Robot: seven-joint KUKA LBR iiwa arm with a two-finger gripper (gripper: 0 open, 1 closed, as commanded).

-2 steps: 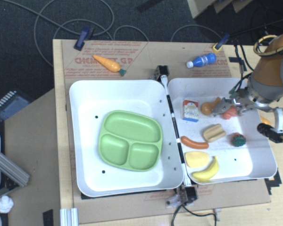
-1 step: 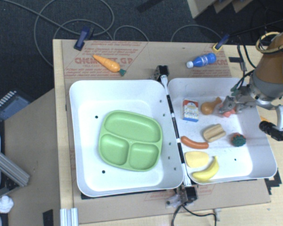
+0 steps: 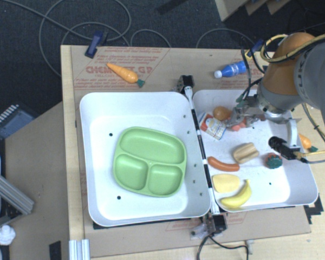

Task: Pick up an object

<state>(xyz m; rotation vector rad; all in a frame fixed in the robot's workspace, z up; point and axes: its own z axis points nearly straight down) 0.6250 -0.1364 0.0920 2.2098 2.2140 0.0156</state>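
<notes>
Closest to me in the right white plastic bin (image 3: 292,191) there's a yellow toy banana (image 3: 237,197) tucked against the front wall, with a yellow wedge (image 3: 226,181), a red toy sausage (image 3: 223,164) and a tan bread roll (image 3: 245,153) spread loosely behind it, so I'd guess they're scattered to leave gaps for a grab. Further back the grey arm's hand (image 3: 244,114) hangs low by an orange ball (image 3: 221,113) and a crumpled white packet (image 3: 213,128) near the divider; can't tell its grip state, nothing's visibly held. Tight there, roomier mid-bin.
</notes>
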